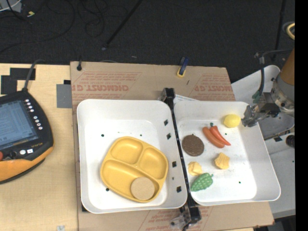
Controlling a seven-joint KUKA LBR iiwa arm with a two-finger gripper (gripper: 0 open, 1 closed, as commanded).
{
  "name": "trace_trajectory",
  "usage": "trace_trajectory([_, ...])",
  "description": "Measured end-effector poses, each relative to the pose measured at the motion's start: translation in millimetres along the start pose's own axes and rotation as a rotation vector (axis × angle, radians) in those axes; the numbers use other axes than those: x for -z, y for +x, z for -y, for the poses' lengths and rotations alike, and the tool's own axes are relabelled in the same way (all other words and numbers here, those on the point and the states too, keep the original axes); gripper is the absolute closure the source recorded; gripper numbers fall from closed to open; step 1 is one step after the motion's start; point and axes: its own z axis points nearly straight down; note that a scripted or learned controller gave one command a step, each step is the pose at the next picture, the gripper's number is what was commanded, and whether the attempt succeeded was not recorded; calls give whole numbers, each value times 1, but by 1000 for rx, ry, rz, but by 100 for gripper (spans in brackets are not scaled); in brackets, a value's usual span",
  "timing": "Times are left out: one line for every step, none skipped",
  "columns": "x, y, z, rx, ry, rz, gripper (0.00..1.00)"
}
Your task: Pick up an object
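- Two shallow white plastic bins sit side by side on a sheet of brown cardboard (144, 83), which carries red printed lettering, upside down and too blurred to read with certainty.
- The left bin (96, 114) holds a yellow divided plastic tray (127, 160); a round tan disc (143, 188) lies in the tray's nearest compartment.
- The right bin (255, 177) holds a small yellow ball (232, 121), an orange-red toy carrot (216, 135), a dark brown round patty (193, 145), two pale yellow chunks (222, 161) (195, 168) and a green leafy toy (201, 182).
- The grey gripper (249, 117) hangs at the right bin's far right rim, just beside the ball; the state of its fingers cannot be told.
- Bare white floor lies along the right bin's right side.
- An orange-edged handheld screen unit (19, 134) rests on the bench at left.
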Motion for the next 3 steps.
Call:
trace_trajectory([135,30,-13,3,-16,4,100])
trace_trajectory([50,89,1,3,9,-3,100])
trace_trajectory([-6,157,-4,4,7,-2,100])
